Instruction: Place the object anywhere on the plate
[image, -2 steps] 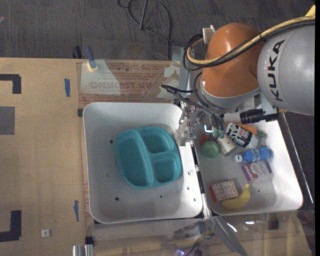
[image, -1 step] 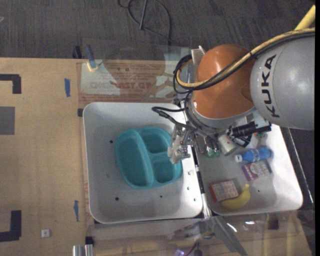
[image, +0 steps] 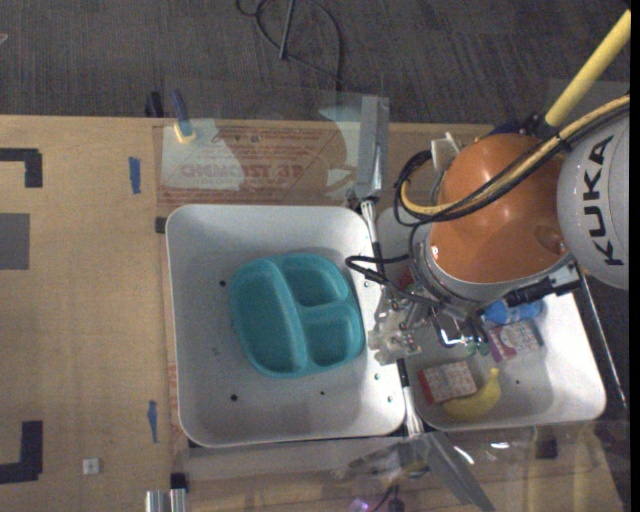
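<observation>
A teal plate with three compartments lies in the left white bin. The grey arm with its orange band reaches over the right bin. Its gripper hangs low over the divide between the two bins, just right of the plate's right rim. In the right bin, near the gripper, lie a yellow banana, a small red-and-white box, a pink packet and a blue item partly under the arm.
A clear plastic sheet with red lettering lies behind the left bin. Black cables loop from the wrist over the bins' shared rim. The wooden bench stretches out to the left.
</observation>
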